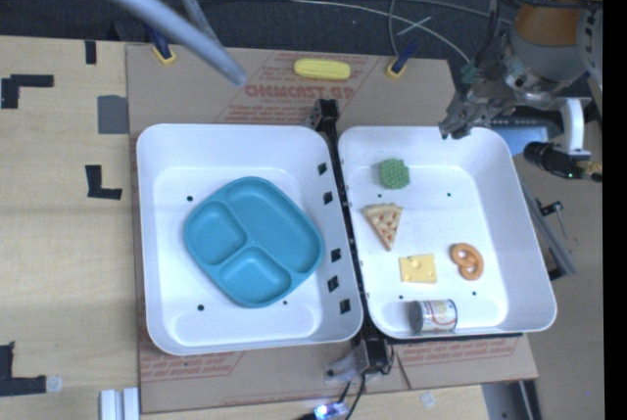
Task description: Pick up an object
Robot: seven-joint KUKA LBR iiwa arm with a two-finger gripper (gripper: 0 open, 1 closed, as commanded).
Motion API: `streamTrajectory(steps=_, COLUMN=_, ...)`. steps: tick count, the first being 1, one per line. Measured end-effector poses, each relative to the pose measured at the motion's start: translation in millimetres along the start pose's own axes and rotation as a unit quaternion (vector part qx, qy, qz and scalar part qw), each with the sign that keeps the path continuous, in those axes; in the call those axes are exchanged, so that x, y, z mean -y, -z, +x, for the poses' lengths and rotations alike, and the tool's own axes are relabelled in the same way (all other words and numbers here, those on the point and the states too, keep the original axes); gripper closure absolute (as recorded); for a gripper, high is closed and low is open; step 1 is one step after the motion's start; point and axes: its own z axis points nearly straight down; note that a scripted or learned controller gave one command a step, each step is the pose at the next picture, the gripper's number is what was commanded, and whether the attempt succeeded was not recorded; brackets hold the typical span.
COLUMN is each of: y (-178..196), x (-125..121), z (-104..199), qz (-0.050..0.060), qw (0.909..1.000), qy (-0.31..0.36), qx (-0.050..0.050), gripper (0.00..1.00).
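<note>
Two shallow white bins sit side by side on the bench. The left bin (pixel 162 212) holds a blue divided plate (pixel 253 240) lying flat near its middle. The right bin (pixel 519 242) carries five small things: a green bumpy ball (pixel 394 174) towards its far edge, a pizza slice (pixel 384 223) just nearer and close to the bin's left wall, a yellow cheese square (pixel 418 268) near the centre, a brown pretzel (pixel 467 260) just right of the cheese, and a small can (pixel 433 315) lying on its side along the near edge. The gripper (pixel 458 122) hangs over the far right corner of the right bin, at its rim, well apart from all five things; nothing is between its fingers, and I cannot tell whether they are spread or closed. A yellow banana-like piece (pixel 321 70) lies on the cardboard beyond the bins.
</note>
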Motion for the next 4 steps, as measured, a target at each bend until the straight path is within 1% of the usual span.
streamTrajectory(steps=1, y=-14.8, x=13.5, z=53.4, qz=0.004, qw=1.0000, qy=0.001, qx=-0.001, gripper=1.00)
streamTrajectory(steps=2, y=-9.9, x=35.9, z=102.9, qz=0.004, qw=1.0000, qy=0.002, qx=-0.001, gripper=1.00)
streamTrajectory(steps=3, y=-22.9, x=63.6, z=147.2, qz=0.005, qw=1.0000, qy=0.001, qx=-0.001, gripper=1.00)
streamTrajectory(steps=4, y=-32.0, x=80.4, z=207.8, qz=0.005, qw=1.0000, qy=0.002, qx=-0.001, gripper=1.00)
